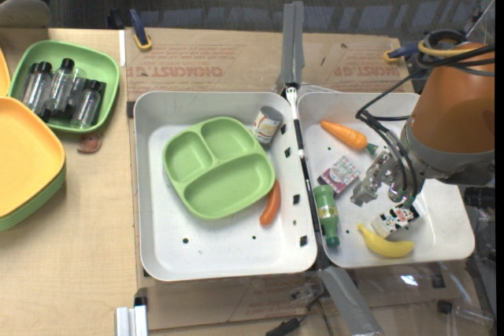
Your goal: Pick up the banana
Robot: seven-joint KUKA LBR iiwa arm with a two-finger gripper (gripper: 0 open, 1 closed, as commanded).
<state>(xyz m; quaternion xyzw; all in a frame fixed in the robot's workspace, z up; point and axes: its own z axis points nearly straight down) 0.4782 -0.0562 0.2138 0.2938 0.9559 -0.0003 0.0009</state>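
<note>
The banana (385, 243) lies near the right bin's (449, 248) front edge, touching a small black-and-white toy (395, 219); the hand (376, 183), its opening indiscernible, hovers above and may catch the toy instead.

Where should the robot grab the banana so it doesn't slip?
Probably at its thick middle, from straight above. The banana lies flat in the right bin, curved, with its ends pointing up-left and right. Fingers should close across its narrow width, not along its length. A small black-and-white toy sits right against its upper side, so aiming slightly toward the left half gives more room.
</note>
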